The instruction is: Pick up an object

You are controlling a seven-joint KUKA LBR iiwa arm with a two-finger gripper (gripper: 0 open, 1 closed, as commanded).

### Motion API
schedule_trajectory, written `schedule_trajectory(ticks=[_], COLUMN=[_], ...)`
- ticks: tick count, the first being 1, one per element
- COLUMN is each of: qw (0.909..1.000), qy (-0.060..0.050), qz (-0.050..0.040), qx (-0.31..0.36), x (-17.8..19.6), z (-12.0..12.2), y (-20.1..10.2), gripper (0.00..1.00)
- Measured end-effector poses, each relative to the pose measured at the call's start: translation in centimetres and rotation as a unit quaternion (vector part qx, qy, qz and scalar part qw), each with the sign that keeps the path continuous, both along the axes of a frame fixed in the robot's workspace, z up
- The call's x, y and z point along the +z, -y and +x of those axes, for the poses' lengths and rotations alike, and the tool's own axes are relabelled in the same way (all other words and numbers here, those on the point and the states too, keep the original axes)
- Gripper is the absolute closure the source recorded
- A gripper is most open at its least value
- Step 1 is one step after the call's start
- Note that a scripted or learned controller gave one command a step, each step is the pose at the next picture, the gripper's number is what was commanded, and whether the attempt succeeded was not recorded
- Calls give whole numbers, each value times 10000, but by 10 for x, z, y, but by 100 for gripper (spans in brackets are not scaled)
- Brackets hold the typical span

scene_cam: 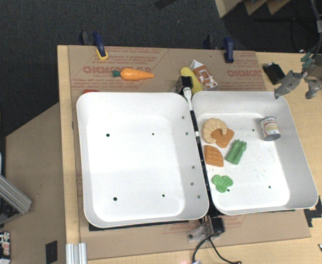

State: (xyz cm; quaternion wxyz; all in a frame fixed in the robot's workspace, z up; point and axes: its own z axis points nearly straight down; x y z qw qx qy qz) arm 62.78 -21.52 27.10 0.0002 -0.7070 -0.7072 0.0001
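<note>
Five items are lying in the right bin (293, 164): green leafy toy (222, 183) nearest, then orange wedge (214, 156), green pickle (236, 152), croissant (216, 131) and tin can (269, 128). Gripper (299, 84) is hovering beyond the rim, seemingly spread open; descending squarely over the isolated can is looking safest

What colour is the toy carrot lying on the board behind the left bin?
Orange with a green stem end, on the carrot in the camera view.

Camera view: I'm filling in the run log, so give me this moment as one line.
gripper: above right bin's far right corner, nothing held | can, croissant, green pieces: in right bin | carrot: outside bins
</note>
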Motion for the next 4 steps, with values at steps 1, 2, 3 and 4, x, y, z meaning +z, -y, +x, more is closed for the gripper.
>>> schedule_trajectory(ticks=[1, 2, 3, 4], qw=[10000, 10000, 9999, 9999], qy=[-77, -8, -124, -100], qz=[34, 7, -45, 8], qx=[14, 22, 29, 7], x=[-153, -188, -185, -175], z=[-38, -12, 33, 33], y=[-51, -99, -113, -116], gripper=[0, 0, 0, 100])
